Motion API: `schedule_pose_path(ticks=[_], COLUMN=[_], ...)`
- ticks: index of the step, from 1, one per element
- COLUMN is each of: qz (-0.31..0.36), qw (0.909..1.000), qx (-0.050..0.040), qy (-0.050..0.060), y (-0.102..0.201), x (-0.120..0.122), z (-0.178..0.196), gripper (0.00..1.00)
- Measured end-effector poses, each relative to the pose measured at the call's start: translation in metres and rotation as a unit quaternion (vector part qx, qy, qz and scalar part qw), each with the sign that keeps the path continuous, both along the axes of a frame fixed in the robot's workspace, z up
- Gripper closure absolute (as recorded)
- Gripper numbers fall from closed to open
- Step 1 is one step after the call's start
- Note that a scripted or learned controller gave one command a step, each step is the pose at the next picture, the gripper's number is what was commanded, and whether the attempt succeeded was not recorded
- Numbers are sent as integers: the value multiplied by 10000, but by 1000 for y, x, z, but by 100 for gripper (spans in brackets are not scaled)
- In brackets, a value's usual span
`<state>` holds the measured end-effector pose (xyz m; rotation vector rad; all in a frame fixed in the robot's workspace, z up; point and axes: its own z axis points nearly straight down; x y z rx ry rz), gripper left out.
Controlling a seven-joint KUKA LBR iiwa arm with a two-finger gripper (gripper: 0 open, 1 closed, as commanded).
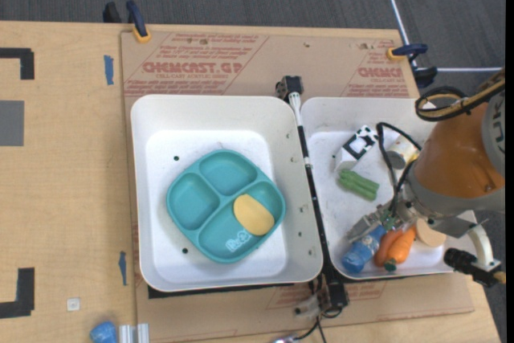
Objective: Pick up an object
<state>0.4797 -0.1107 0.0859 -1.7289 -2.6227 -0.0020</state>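
Carrot (397, 246) sat in the right bin (321, 165) by a blue bottle (357, 255); my claw (384, 219) hung just above them, couldn't tell its grip.

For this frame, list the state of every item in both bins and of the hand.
teal divided plate: flat in left bin
yellow piece: lying in a plate compartment
green block: lying flat, right bin
blue item: right bin's front edge
orange carrot: lying beside blue item
hand: low over right bin
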Motion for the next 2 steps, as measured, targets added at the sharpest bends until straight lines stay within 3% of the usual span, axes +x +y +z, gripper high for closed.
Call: schedule_pose_path(ticks=[1, 2], qz=[-11, -1041], qw=[10000, 9946], qx=[-14, -4], qy=[-40, -1], y=[-1, 55], x=[2, 0], z=[11, 99], gripper=[100, 100])
